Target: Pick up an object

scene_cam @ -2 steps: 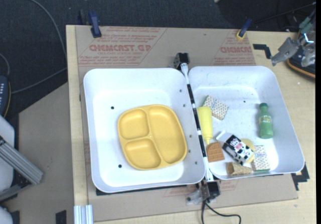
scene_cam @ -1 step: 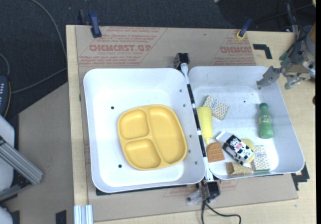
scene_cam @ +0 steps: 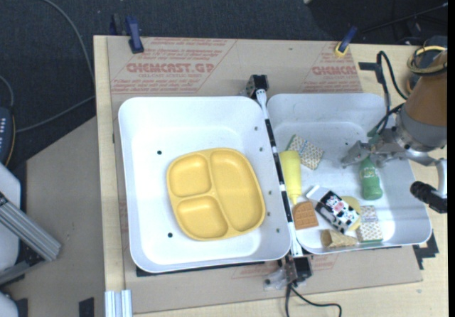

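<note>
Reaching in from the right, the gripper [scene_cam: 370, 154] hangs over the right bin [scene_cam: 334, 111] directly above a green bottle [scene_cam: 370, 180], its metal fingers spread and nothing visibly between them. Bare floor lies along that bin's far edge, while the near half is crowded: a yellow tube [scene_cam: 291, 173] against the left wall, a patterned packet [scene_cam: 306, 152], a brown cracker [scene_cam: 305, 215] and a black-and-white toy [scene_cam: 337, 210]. Filling the left bin's [scene_cam: 142, 166] middle is a yellow divided tray [scene_cam: 215, 192], with open margins all around.
</note>
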`<state>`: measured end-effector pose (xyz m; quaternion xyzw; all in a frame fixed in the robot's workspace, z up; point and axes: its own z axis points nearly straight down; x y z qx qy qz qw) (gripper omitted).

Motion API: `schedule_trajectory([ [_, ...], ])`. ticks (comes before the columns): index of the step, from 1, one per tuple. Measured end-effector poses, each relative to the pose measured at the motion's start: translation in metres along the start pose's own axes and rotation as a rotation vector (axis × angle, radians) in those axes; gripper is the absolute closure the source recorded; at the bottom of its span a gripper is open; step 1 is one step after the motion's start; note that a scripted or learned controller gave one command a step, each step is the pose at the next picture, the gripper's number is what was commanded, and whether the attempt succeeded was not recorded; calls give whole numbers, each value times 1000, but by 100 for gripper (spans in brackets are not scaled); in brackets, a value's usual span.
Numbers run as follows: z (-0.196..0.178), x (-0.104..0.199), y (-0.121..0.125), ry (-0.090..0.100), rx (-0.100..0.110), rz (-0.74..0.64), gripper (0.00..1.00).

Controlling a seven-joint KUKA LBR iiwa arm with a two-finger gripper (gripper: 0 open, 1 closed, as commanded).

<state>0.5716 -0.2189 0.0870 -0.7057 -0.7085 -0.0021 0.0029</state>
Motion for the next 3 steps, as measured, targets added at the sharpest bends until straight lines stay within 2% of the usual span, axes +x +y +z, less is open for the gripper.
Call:
schedule_trajectory([
  [1,-11,-2,1,-5,-3,2,100],
  [2,-108,71,-12,-7,-2,3,100],
  [3,-97,135,54,-7,-2,2,100],
])
